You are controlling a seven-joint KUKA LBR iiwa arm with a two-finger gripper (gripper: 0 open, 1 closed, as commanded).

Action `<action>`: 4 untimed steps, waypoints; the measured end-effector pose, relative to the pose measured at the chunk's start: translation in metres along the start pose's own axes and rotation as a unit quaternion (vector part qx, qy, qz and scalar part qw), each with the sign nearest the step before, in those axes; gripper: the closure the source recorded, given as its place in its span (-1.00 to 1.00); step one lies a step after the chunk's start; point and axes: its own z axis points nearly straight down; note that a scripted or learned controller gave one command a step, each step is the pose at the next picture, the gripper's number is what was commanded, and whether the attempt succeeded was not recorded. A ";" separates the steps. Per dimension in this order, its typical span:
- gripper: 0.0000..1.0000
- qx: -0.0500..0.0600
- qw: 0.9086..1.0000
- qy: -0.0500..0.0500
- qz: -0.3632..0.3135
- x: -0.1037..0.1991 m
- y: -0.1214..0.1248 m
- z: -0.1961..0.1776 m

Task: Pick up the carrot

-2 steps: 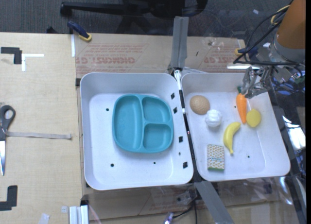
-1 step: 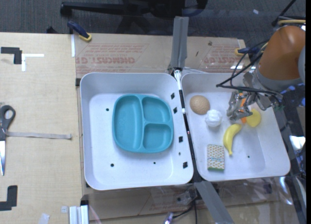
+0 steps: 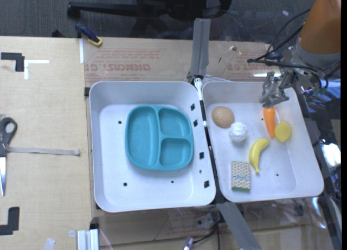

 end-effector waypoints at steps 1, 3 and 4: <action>1.00 0.001 0.998 0.000 0.067 0.007 -0.030 -0.072; 1.00 0.001 0.984 0.002 0.180 0.060 -0.032 0.087; 1.00 -0.001 0.998 0.002 0.055 0.051 0.037 0.087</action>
